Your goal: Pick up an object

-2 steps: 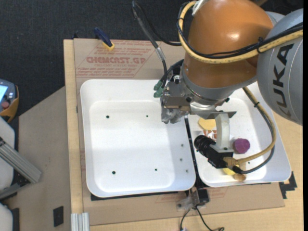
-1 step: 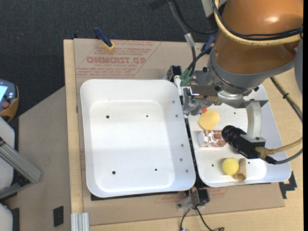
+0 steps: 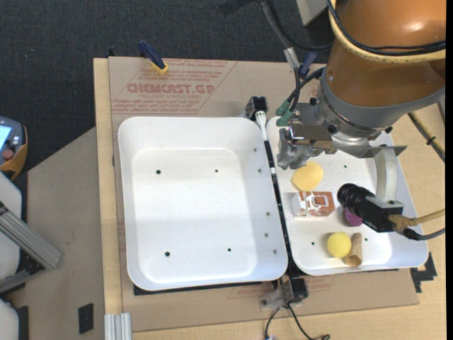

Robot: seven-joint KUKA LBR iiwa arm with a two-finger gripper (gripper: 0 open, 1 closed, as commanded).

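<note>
My gripper [image 3: 291, 156] hangs over the far left part of the right bin [image 3: 396, 259], close to the wall shared with the left bin. Just below and right of it lies a pale yellow rounded object [image 3: 307, 176], close to the gripper; whether they touch is unclear. A white and orange packet [image 3: 313, 204] lies in front of that. Nearer the front sit a yellow ball [image 3: 338, 244] and a tan piece [image 3: 353, 251] beside it. A purple object [image 3: 352, 218] shows partly from behind the robot's own hardware.
The left bin [image 3: 141, 190] stands beside the right one, their rims meeting in the middle. A cardboard sheet [image 3: 177, 83] lies under both bins, with a blue and yellow clamp [image 3: 153, 57] at its far edge. The arm's big orange and grey body [image 3: 386, 41] covers the right bin's far corner.
</note>
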